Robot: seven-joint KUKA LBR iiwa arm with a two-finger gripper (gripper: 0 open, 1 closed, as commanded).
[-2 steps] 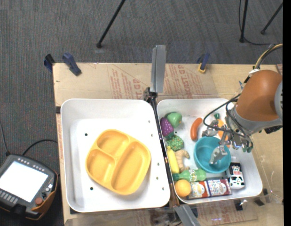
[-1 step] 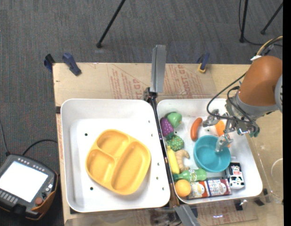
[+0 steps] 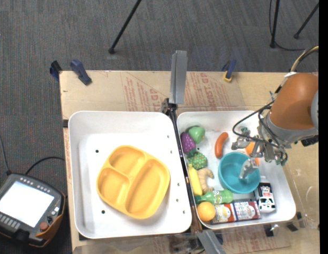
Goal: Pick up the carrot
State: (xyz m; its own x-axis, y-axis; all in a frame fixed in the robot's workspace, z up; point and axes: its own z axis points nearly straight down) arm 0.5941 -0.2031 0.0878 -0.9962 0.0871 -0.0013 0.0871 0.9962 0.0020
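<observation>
A small orange shape (image 3: 250, 147), which looks like the carrot, peeks out beside the wrist hardware in the right bin (image 3: 288, 194), just beyond the teal bowl (image 3: 232, 176). Most of it is hidden by the gripper. My gripper (image 3: 249, 169) hangs over the bowl's right half with its tip down inside the rim. The grey arm with its orange band (image 3: 293, 102) comes in from the right, above the bin's far right corner.
A red-orange sausage-shaped toy (image 3: 221, 144) lies left of the bowl. Purple and green toy vegetables, a yellow corn, a green bottle, an orange fruit and small cartons crowd the right bin's left and front sides. The left bin (image 3: 81, 142) holds a yellow divided plate (image 3: 133, 181).
</observation>
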